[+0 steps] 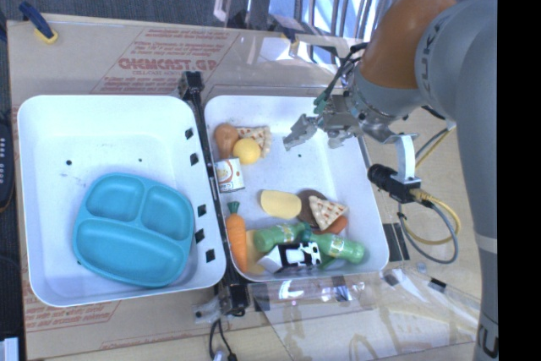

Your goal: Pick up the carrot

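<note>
The carrot (237,239), orange with a green stub at its top, lies lengthwise along the left wall of the right bin (359,182), near the front corner. A green bottle (319,245) and a black-and-white toy (296,255) crowd its right side. My gripper (319,134) hangs over the back middle of the same bin, well up and to the right of the carrot. It is open, with nothing between its fingers (297,134).
A yellow potato shape (279,203), a toast slice (325,210), a small can (228,175), a yellow ball (247,150) and a brown round item (225,136) also lie in the right bin. A blue divided plate (133,228) sits in the left bin (51,139).
</note>
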